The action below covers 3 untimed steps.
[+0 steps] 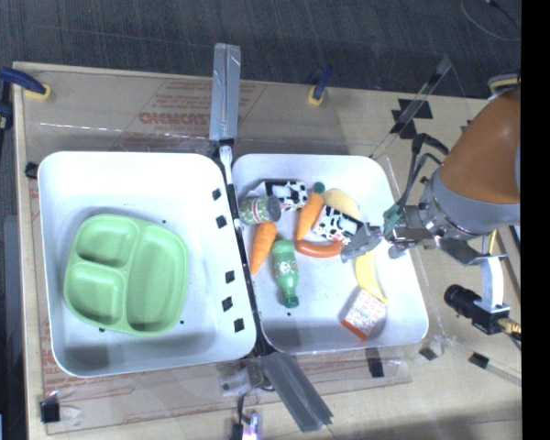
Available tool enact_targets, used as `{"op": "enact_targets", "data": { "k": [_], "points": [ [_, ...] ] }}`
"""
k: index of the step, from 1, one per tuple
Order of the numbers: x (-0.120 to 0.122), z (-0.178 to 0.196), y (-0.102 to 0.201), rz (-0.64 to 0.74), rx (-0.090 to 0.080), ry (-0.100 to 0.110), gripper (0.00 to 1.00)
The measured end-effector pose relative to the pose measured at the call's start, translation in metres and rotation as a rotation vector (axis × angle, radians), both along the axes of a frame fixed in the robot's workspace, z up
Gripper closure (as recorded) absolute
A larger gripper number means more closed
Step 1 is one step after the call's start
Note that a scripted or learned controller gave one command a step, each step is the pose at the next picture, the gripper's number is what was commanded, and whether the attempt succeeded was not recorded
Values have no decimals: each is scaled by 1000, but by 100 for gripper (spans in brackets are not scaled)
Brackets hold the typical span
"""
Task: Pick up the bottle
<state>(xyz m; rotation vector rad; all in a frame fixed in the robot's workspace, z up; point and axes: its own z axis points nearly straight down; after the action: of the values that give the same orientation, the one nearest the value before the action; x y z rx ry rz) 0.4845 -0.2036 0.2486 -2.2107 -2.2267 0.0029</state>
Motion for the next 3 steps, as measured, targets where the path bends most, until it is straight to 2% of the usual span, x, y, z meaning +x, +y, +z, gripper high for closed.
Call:
{"op": "enact_targets", "data": {
  "k": [1,2,3],
  "points": [
    [2,-140,62,164,1,1,0],
    [2,-130,61,167,0,1,100],
    [65,-158,93,-212,-1,0,100]
  ]
}}
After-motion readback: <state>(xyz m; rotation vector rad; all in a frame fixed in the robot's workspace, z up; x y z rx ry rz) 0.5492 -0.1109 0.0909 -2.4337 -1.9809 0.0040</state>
